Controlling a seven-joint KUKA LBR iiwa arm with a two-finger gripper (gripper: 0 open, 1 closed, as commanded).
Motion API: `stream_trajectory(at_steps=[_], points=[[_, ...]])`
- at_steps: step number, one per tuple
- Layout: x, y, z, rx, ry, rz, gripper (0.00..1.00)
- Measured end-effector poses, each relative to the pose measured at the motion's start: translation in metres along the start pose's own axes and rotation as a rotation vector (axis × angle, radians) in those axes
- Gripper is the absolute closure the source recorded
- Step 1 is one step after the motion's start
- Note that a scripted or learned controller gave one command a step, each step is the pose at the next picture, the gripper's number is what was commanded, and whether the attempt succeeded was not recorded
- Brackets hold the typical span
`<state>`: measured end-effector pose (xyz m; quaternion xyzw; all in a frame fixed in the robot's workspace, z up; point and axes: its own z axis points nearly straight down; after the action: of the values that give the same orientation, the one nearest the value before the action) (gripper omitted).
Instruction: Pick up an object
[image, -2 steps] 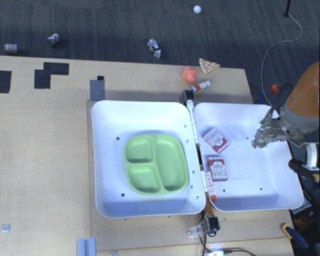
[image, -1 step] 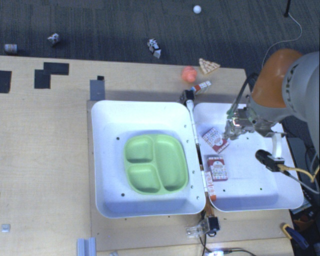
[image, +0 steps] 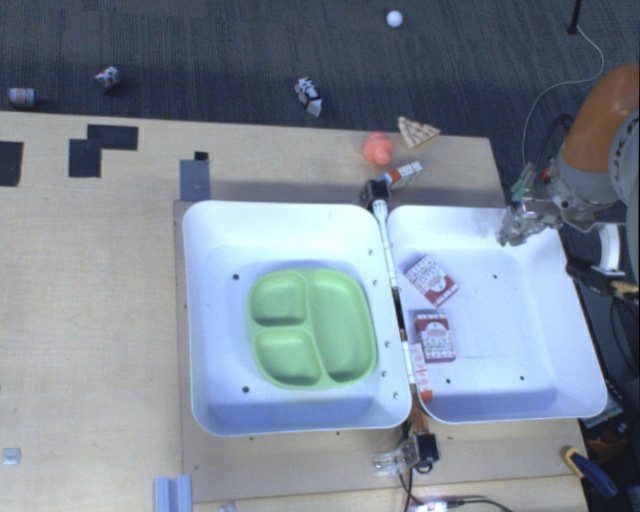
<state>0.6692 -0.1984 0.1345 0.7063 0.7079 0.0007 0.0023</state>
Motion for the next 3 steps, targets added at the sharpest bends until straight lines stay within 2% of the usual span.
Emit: stream_trajectory(at_steps=[1, 2, 3], points=[[0.077, 0.002, -0.146, -0.006, 0.002, -0.005, 1.00], [0.161, 0.001, -0.113, 0.001, 0.004, -0.004, 1.00], [0.070, 0.000, -0.057, 0.003, 0.001, 0.001, 1.00]])
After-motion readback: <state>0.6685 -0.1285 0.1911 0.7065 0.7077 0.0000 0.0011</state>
